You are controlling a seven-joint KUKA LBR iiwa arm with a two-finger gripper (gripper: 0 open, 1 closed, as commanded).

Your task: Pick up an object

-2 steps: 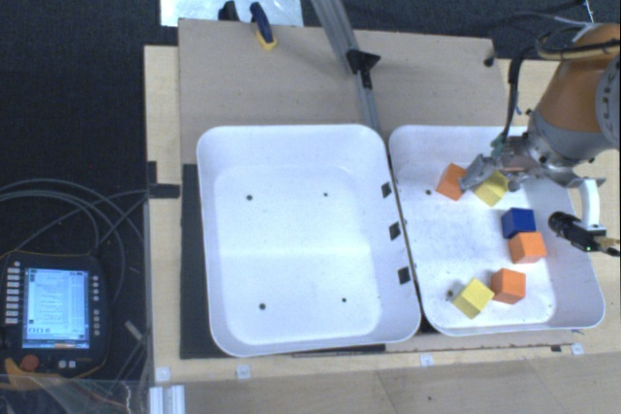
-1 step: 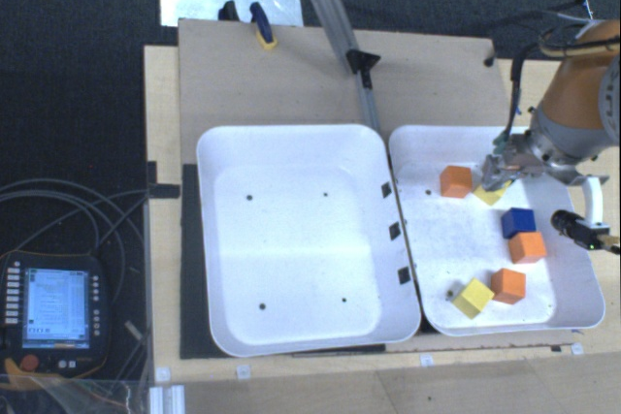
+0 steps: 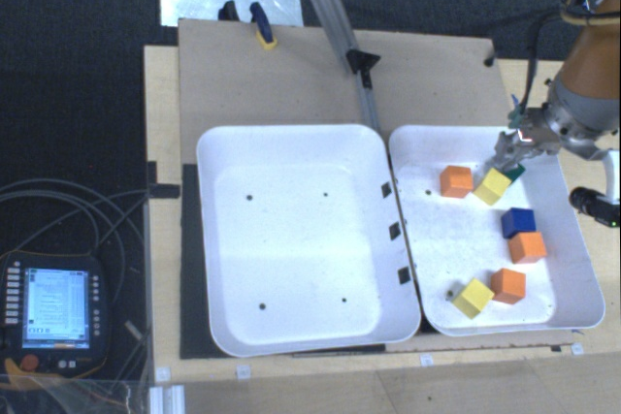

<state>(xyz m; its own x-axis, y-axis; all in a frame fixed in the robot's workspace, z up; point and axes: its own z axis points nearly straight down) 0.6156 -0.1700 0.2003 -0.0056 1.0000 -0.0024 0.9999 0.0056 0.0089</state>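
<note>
The right bin [image 3: 572,305] holds several small blocks. An orange block [image 3: 456,180] and a tilted yellow block [image 3: 492,185] lie near its far side. A blue block [image 3: 518,221] touches an orange block [image 3: 527,247] at mid right. Another orange block [image 3: 507,285] and a yellow block [image 3: 473,298] sit near the front. My gripper [image 3: 508,154] hangs low over the bin's far right part, just above and right of the tilted yellow block. A small green piece [image 3: 515,173] peeks out beside that block, partly hidden under the gripper.
The left bin [image 3: 218,208] stands beside the right one, with black clips on the shared rim [image 3: 395,230]. A slanted metal pole [image 3: 330,0] crosses behind the bins. A teach pendant [image 3: 53,310] with cables lies at the far left.
</note>
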